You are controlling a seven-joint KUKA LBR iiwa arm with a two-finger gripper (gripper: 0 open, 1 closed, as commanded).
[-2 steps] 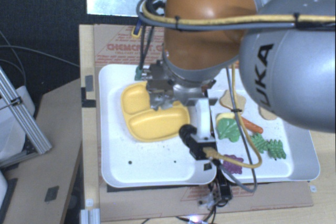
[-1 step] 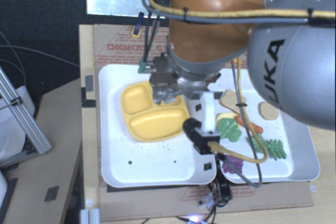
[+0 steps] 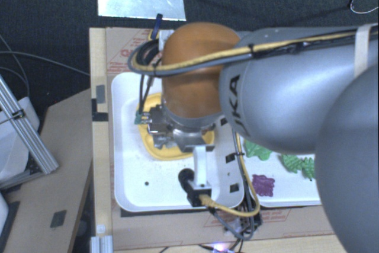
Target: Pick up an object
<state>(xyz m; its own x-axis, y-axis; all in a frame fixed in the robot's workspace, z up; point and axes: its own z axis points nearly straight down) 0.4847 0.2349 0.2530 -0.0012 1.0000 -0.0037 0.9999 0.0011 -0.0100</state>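
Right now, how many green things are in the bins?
2. One green piece lies in the right bin by the arm; another lies just right of it. The arm may hide more.

The grey arm (image 3: 296, 92) reaches in from the right, its orange band (image 3: 192, 74) sitting above the wrist (image 3: 180, 130), which points straight down; yellow and black cables (image 3: 237, 53) run along its top and loop beside the wrist
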